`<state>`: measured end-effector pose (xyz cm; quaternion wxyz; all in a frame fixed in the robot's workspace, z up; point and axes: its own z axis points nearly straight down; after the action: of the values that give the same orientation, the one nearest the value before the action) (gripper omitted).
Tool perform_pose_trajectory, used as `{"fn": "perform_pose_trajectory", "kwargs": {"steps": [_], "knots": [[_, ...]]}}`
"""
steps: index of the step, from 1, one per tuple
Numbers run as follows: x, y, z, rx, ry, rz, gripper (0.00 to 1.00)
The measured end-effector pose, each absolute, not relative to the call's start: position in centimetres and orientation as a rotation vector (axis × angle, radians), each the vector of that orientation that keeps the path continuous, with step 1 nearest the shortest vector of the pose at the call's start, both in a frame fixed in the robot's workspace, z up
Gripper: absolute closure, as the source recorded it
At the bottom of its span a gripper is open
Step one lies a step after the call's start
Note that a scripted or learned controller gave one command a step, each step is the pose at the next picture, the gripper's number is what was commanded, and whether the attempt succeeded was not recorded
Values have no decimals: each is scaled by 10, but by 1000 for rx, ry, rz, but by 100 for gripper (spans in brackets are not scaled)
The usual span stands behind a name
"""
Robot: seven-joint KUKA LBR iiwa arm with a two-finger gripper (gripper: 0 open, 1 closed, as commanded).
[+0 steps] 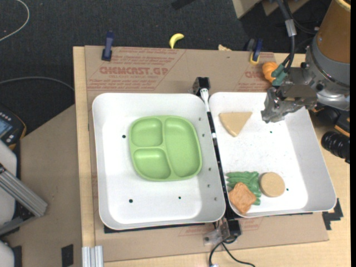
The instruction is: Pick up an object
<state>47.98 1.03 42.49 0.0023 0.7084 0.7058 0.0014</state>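
Objects for picking all lie in the right bin (311, 149). A tan wedge (235, 122), shaped like a triangular slice, sits toward that bin's 10 o'clock corner. A cluster sits at the 6 o'clock edge: a green leafy piece (243, 179), an orange-brown chunk (242, 197) overlapping it, and a round tan disc (272, 184) just beside both at their 3 o'clock. The left bin (111, 149) carries a green divided plate (166, 147), and both bins rest on a cardboard-covered table (139, 71).

The gripper (272, 113) hangs over the upper part of the right bin, at about 12 o'clock of the bin's middle. Whether it is spread or closed cannot be made out at this slant, and nothing can be seen held in it.

The relation that matters most is this: the tan wedge is the nearest thing, lying just beside the gripper toward 9 o'clock, slightly toward 8. Its broad edge runs roughly 9-to-3 along the top, with its point aimed toward 6 o'clock. The cluster is well apart, toward 6 o'clock. By my reading, the wedge is the likeliest target, needing a short shift toward 9 o'clock and a descent; its flat, low shape could let it slip.
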Motion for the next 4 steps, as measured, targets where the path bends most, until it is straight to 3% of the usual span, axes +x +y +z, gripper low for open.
{"fn": "perform_pose_trajectory", "kwargs": {"steps": [1,2,3,4], "knots": [[480,94,525,2208,2227,18,100],[479,42,428,2231,2218,-14,100],[480,30,466,2220,2216,7,100],[480,68,471,2216,2224,5,100]]}}
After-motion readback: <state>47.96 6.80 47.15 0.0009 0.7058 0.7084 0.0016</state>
